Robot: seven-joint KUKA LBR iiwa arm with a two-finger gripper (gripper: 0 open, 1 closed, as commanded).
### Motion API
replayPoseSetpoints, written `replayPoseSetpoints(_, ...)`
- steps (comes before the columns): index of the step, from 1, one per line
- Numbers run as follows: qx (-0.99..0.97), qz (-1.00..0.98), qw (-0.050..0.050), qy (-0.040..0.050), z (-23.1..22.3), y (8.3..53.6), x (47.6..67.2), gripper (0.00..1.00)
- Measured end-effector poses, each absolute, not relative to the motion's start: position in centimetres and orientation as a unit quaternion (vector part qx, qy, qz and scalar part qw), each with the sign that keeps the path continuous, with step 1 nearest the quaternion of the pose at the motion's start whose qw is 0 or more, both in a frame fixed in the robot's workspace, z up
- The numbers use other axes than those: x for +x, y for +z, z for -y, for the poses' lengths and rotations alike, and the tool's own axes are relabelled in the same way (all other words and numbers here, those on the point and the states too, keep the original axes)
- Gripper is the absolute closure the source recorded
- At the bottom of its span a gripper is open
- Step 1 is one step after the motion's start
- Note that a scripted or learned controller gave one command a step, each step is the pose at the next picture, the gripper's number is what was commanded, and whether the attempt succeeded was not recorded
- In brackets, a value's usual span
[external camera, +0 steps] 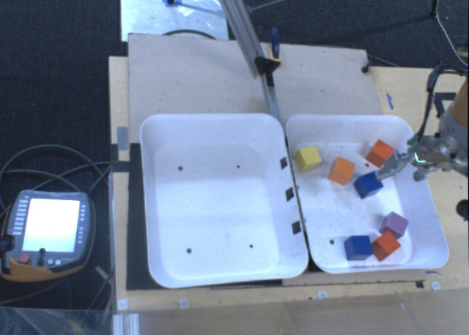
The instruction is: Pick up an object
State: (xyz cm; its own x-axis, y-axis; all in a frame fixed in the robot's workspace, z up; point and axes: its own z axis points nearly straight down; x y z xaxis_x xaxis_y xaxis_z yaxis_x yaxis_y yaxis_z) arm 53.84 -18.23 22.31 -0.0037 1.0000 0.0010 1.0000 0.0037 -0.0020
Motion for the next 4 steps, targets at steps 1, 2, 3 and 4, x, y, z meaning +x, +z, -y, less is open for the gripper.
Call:
replayPoseSetpoints(1,-0.706,0.708,-0.001,-0.0007,18.2,22.5,53.9,0.0)
replayPoseSetpoints(2,-0.707,0.708,0.001,0.0008,19.2,17.2,54.1,0.0)
replayPoseSetpoints(3,-0.707,0.708,0.001,0.0008,19.7,12.2,53.1,0.0)
replayPoseSetpoints(4,-0.706,0.708,0.0,0.0002,19.7,8.9,53.1,0.0)
